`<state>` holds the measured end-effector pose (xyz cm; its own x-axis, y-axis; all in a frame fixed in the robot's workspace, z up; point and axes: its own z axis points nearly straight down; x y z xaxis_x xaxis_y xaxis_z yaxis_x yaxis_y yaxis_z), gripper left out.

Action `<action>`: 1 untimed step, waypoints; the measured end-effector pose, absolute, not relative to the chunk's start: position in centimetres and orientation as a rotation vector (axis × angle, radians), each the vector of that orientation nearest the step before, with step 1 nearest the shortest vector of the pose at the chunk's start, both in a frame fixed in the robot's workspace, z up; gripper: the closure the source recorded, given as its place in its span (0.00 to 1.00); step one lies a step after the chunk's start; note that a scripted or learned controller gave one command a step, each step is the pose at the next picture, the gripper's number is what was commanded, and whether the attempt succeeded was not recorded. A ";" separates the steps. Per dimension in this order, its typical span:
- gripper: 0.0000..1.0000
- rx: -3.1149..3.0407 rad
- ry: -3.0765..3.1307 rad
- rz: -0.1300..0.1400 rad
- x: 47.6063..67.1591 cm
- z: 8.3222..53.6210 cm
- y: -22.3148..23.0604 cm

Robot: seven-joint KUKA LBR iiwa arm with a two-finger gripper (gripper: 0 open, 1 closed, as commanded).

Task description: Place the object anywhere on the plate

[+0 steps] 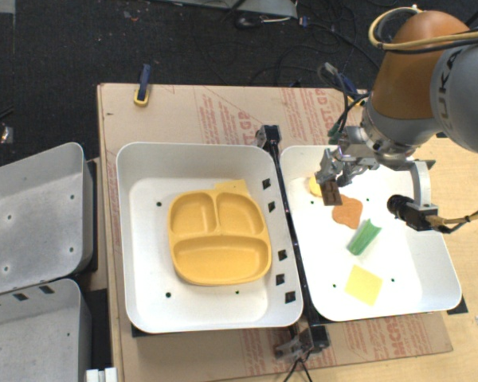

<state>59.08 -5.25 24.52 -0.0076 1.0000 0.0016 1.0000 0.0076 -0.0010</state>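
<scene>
1. In the left bin (135, 181), I log one yellow divided plate (220, 239) with three compartments, lying flat near the middle; a pale yellow flat piece (233, 187) shows at its far edge.
2. In the right bin (430, 281), I count four loose items: a small yellow object (314, 186) at the far left, an orange-brown flat piece (348, 212) beside it, a green block (364, 237) just right of that, and a yellow square (363, 284) nearer the front.
3. Above the right bin's far left part, I see the gripper (331, 189), fingers pointing down just beside the small yellow object; I cannot tell whether they are spread or pinched.
</scene>
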 end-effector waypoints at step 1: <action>1.00 -2.210 -2.230 -0.001 59.1 24.5 1.1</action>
<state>59.09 1.13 24.51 -0.0088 1.0000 0.0016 1.0000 0.0088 -0.0007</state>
